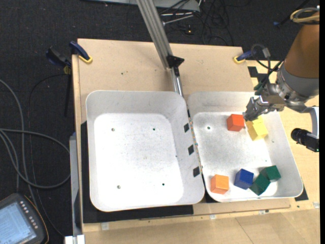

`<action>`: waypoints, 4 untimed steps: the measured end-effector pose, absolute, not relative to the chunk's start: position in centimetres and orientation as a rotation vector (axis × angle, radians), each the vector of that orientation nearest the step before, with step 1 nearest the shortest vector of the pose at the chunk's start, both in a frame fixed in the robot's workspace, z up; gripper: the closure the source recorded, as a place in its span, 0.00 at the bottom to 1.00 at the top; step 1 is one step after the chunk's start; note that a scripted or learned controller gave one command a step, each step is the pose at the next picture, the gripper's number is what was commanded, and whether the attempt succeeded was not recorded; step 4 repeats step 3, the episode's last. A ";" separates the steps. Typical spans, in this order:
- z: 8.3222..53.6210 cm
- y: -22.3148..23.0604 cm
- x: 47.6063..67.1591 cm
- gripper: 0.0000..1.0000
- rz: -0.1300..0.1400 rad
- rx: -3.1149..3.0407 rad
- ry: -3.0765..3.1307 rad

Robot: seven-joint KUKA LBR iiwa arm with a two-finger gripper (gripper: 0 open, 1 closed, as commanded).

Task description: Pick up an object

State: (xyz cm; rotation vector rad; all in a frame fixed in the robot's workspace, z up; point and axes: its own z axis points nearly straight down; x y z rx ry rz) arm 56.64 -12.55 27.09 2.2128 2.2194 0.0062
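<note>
In the right bin [284,156] lie several blocks. A red-orange block [235,122] and a yellow block [257,129] sit at the far side. An orange block [219,183], a blue block [244,178] and two green blocks [266,178] lie along the near edge. My gripper [253,113] hangs low over the far side of this bin, between the red-orange block and the yellow block, right above the yellow block's far corner. Nothing shows between its fingers.
The left bin [101,136] stands beside the right one, joined along a seam with black clips. A metal pole [155,24] slants across the bench's far side. Clamps hold the far corners of the bench board.
</note>
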 end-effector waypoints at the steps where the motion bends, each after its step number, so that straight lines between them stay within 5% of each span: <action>1: 27.1 -6.9 58.1 1.00 0.004 2.212 2.229; 3: 24.5 5.2 59.3 1.00 -0.001 2.214 2.233; 4: 24.5 5.2 59.3 1.00 -0.001 2.214 2.233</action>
